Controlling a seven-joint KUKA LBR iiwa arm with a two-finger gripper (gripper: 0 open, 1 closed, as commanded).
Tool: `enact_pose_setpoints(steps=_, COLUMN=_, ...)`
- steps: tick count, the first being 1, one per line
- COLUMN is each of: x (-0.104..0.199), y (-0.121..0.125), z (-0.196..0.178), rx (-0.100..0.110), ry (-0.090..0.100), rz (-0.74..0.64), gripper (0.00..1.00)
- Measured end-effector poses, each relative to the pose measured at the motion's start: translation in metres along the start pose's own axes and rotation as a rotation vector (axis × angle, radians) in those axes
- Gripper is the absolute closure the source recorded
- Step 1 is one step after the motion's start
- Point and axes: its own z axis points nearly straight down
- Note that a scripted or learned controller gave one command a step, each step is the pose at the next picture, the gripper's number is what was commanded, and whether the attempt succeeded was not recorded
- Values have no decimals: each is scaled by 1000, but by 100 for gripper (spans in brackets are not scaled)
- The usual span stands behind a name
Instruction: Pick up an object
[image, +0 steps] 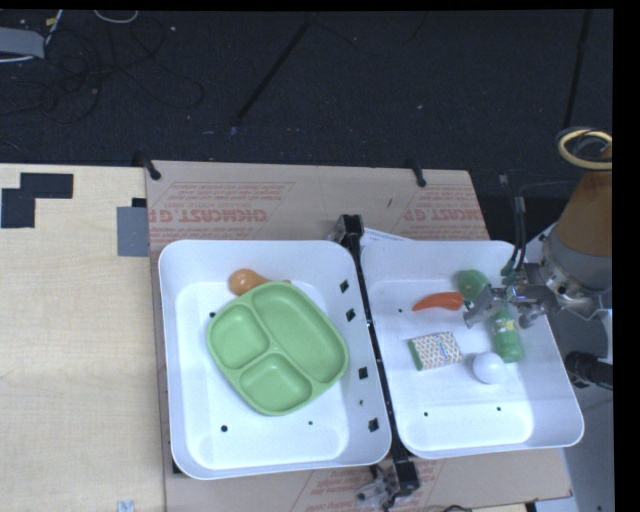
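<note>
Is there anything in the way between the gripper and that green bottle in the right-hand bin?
Nothing visible. The gripper sits directly over the green bottle; the white ball and orange carrot lie off to the sides.

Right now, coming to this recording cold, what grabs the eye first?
The green divided plate dominates the left bin, with an orange ball tucked at its far edge. In the right bin, the gripper sits among green items, beside an orange carrot-like piece, a patterned packet and a white ball.
</note>
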Motion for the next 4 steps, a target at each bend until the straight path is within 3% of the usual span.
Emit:
enact_pose_setpoints(steps=1, x=0, y=3, z=-8, rx=-15, ry=-3, rz=-3, gripper=0)
enact_pose_setpoints(steps=3, x=12, y=4, z=91, rx=-10, ry=-1, rz=-3, gripper=0)
enact_pose_setpoints(steps=4, x=13, y=7, z=107, rx=-16, ry=2, rz=-4, gripper=0)
